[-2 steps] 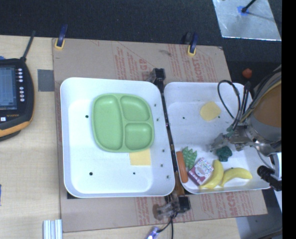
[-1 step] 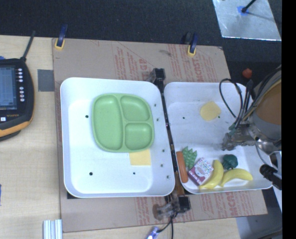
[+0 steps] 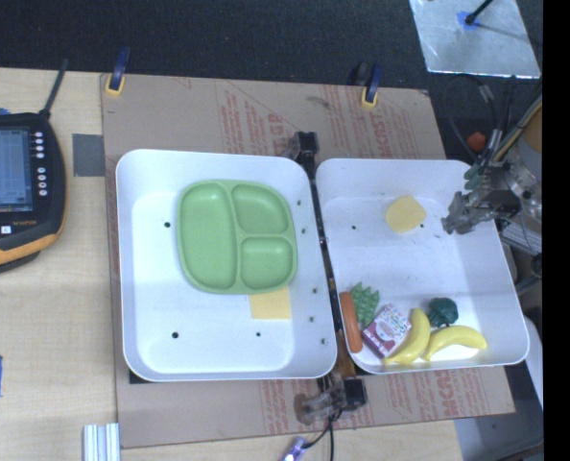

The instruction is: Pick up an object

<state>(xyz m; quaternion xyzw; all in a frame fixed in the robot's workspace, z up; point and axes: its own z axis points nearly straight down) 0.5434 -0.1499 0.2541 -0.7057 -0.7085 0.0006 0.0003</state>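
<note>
Cardboard-covered bench [image 3: 266, 113], dark floor [image 3: 218, 12]

red printing on cardboard sheet [image 3: 266, 128], too blurred to read

Bench [image 3: 55, 353] bears cardboard sheet [image 3: 266, 123], pendant [image 3: 11, 190]

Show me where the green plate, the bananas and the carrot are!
green divided plate [image 3: 235, 235], camera view, on the ridge where its three compartments meet.
bananas [image 3: 437, 338], camera view, on the yellow skin where the two toy bananas sit together.
carrot [image 3: 349, 322], camera view, on the middle of its orange body.
</note>
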